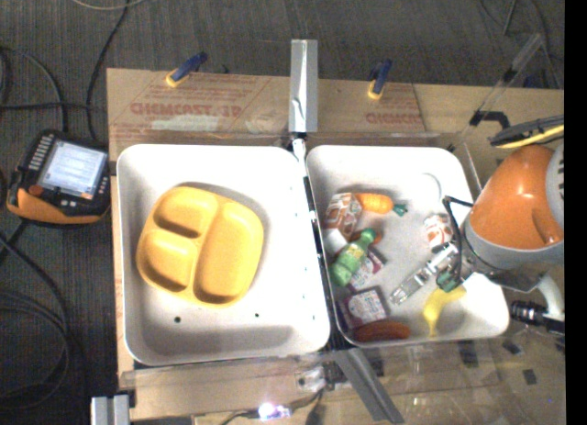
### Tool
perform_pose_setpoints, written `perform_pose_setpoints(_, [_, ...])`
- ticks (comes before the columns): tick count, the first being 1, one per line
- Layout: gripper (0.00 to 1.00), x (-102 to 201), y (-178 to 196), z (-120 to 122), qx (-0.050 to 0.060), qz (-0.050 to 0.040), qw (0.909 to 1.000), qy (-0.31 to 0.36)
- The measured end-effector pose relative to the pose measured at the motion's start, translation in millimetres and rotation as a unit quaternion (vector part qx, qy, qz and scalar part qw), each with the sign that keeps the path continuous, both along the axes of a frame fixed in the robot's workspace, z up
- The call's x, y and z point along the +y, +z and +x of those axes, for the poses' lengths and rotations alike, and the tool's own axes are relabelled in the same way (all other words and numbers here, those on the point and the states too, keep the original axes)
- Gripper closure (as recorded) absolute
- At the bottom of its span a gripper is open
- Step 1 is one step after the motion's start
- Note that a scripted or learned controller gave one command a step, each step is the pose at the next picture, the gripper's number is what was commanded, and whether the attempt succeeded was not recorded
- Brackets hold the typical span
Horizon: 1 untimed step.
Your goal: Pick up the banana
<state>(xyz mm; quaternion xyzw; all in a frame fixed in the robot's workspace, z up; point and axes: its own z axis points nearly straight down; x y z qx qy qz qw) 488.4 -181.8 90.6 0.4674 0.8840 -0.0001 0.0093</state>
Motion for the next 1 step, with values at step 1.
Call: perform_pose_setpoints(1, [0.0, 1.5, 61.5, -3.9, 0.008, 0.0056, 0.9924, -0.123])
